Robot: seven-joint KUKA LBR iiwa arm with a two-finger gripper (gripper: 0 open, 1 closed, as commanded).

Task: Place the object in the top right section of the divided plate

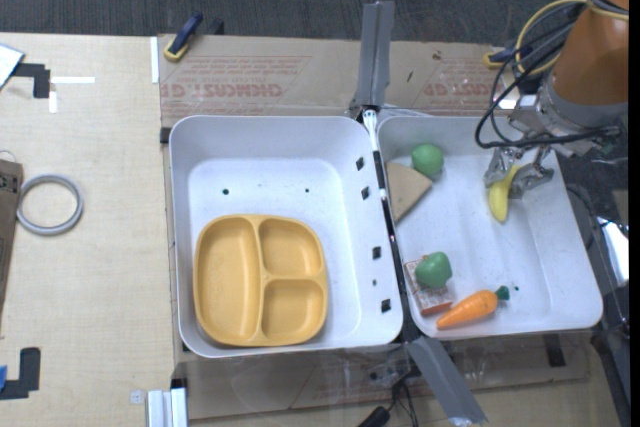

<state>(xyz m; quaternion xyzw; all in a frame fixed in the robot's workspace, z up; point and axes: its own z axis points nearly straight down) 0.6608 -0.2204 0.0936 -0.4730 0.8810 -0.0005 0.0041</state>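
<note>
Banana (499,201) hangs clamped between the fingers (513,177) above the right bin (560,310); divided plate (262,279) in left bin (270,150).

Yellow divided plate (262,279), white bins (190,215)

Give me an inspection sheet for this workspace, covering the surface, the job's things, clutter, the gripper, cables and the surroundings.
Surface: two white bins side by side, left bin and right bin, on a wooden bench.
Job's things: yellow divided plate in the left bin, sections bare; banana at the gripper's fingers, in the right bin.
Clutter: green round fruit, tan wedge, green toy on a small block, carrot.
Gripper: gripper low over the right bin, at the banana.
Cables: yellow and black cables looped by the wrist.
Surroundings: tape roll, blue-yellow tool, cardboard.
</note>
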